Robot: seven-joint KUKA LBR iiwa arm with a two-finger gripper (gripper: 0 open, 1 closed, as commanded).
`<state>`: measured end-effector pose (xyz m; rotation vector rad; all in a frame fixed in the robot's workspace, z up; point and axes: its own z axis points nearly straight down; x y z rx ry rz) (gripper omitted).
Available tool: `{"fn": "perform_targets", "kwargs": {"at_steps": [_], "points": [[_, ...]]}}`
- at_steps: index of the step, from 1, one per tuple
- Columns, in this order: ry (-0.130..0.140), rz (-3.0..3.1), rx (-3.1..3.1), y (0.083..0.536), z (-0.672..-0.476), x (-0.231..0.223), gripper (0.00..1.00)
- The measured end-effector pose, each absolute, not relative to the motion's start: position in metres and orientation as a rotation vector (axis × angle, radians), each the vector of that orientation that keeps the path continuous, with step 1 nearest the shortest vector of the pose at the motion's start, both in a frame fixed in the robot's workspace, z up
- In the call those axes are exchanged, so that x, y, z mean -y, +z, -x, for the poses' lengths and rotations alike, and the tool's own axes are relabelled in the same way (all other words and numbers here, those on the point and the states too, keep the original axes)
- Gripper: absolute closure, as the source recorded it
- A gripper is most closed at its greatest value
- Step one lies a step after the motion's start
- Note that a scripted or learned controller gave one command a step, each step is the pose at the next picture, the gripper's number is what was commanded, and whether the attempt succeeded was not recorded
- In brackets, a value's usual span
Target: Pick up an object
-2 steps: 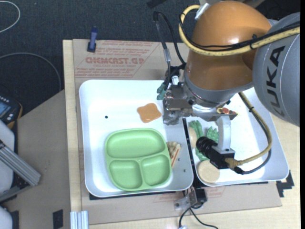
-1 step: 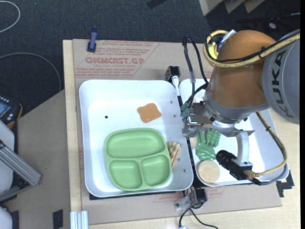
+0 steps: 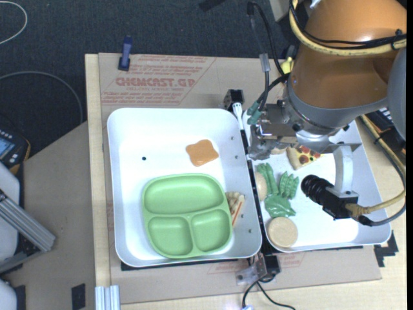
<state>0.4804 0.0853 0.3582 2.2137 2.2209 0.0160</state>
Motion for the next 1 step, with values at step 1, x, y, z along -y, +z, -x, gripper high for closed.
{"fn": "perform_targets", "kwargs": {"at_steps": [1], "points": [[0.004,-2.221,-2.220,0.3633,-0.4799,-0.0843,1.00]]}}
